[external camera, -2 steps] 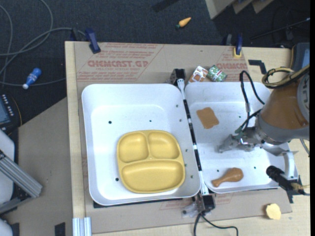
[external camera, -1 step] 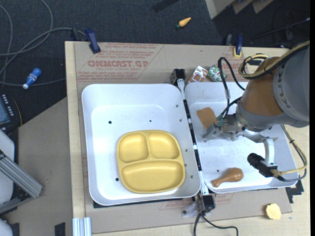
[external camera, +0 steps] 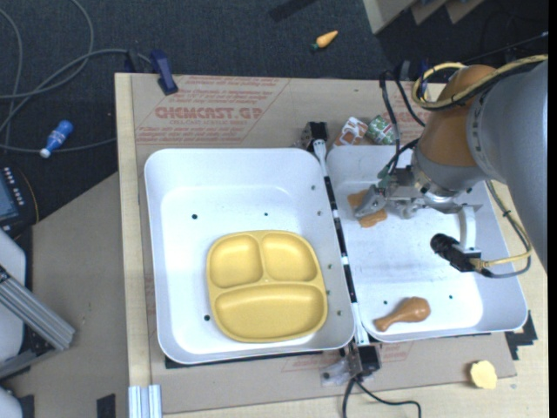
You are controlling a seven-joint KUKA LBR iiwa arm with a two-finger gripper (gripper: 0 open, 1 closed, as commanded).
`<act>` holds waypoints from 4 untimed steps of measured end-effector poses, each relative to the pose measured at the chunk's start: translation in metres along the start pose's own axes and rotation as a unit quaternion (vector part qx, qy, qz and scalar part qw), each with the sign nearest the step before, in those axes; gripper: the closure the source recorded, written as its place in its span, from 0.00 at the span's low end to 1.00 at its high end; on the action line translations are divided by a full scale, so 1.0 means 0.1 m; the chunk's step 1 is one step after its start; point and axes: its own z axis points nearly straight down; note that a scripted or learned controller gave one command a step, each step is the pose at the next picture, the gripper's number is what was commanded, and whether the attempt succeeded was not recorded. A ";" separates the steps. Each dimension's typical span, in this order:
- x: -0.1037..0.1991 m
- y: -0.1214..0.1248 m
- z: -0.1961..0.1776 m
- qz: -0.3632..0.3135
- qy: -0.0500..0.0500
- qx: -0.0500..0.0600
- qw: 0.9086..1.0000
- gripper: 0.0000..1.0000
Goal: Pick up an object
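The arm (external camera: 509,111) hides part of the right bin (external camera: 496,312).

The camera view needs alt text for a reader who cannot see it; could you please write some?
A grey robot arm with an orange band reaches from the right into the right white bin, its gripper low beside a small orange-brown object. A tan drumstick-shaped toy lies near that bin's front edge. The left white bin holds a yellow three-compartment plastic tray.

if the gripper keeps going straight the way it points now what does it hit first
Most likely the small orange-brown piece in the right bin. The gripper points toward the view's left, low over the bin, with that piece right at its tip. Past it stands the wall between the bins. Depth is hard to judge from above.
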 end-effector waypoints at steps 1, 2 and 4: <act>0.05 0.20 0.00 0.000 0.000 0.001 1.000 0.00; 0.09 0.51 0.00 0.000 0.000 0.000 1.000 0.00; 0.06 0.45 0.00 0.001 0.000 0.003 1.000 0.00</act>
